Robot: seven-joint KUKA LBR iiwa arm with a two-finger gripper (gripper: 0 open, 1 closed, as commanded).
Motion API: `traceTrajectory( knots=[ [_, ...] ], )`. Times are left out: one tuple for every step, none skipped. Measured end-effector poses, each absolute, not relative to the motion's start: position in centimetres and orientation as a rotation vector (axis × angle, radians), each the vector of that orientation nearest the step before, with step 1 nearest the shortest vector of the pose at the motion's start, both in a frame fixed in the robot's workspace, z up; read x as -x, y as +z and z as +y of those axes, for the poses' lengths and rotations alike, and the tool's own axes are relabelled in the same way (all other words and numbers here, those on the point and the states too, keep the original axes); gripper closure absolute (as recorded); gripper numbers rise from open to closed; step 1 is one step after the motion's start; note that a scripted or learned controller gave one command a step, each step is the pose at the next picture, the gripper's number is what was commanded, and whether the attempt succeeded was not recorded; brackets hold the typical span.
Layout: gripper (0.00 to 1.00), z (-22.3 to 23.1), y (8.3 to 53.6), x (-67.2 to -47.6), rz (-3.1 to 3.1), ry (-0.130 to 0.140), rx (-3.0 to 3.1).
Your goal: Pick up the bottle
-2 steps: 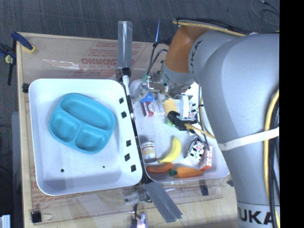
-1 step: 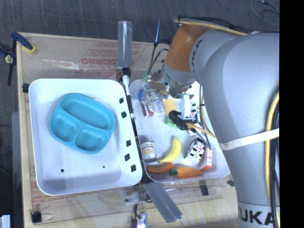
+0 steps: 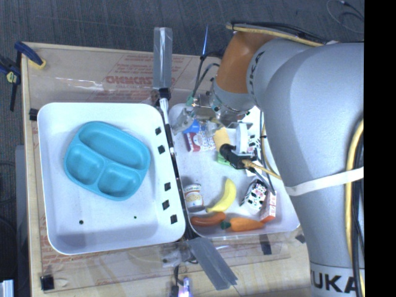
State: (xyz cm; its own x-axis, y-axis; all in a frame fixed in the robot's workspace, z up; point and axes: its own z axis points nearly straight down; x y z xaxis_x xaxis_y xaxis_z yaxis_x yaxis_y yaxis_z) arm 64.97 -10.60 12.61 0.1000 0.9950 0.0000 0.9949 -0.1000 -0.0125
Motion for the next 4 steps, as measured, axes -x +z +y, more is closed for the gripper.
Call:
traceTrajectory(
  knots=[
    [0.00,-10.9,9.5,-65.4,-2.199,0.032,2.245],
    [1.00,-10.8,10.1,-65.4,-2.200,0.037,2.233],
    [1.00,-10.8,26.6,-65.8,-2.374,0.006,2.051],
    [1.00,-17.5,32.5,-60.5,-2.558,0.005,1.820]
  ],
)
